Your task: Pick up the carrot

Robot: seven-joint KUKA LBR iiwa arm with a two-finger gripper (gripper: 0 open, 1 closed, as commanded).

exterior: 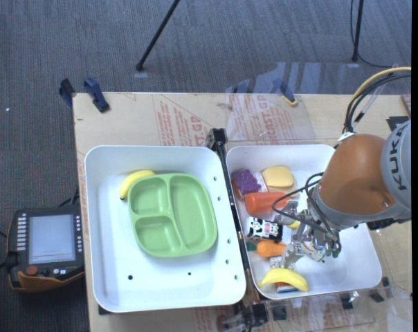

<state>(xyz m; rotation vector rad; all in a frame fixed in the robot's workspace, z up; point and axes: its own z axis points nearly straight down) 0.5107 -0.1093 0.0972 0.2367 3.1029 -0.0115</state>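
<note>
Looking down from the fixed camera, much of the right bin (347, 272) is covered by the arm's orange band and grey wrist, which hide the bin's right middle; the gripper (307, 246) is seen as a tangle of metal parts and cables, and how far its fingers stand apart cannot be told, nor is anything seen between them. The carrot (270, 249) lies in the right bin, near its left wall, just left of the gripper; it is seen as a short orange piece, its right end partly lost against the gripper's parts, so whether the two touch cannot be told; its long axis runs left to right, and which end is the tip cannot be made out. Just beyond it lies a small black-and-white toy (262, 228); farther off a larger red-orange piece (264, 202), a purple item (246, 182) and a yellow bun-like item (278, 178) are seen; nearer, a banana (284, 279) lies by the near wall. In the left bin (105, 268) a green divided plate (173, 214) rests with a second banana (135, 181) at its far left corner.
</note>
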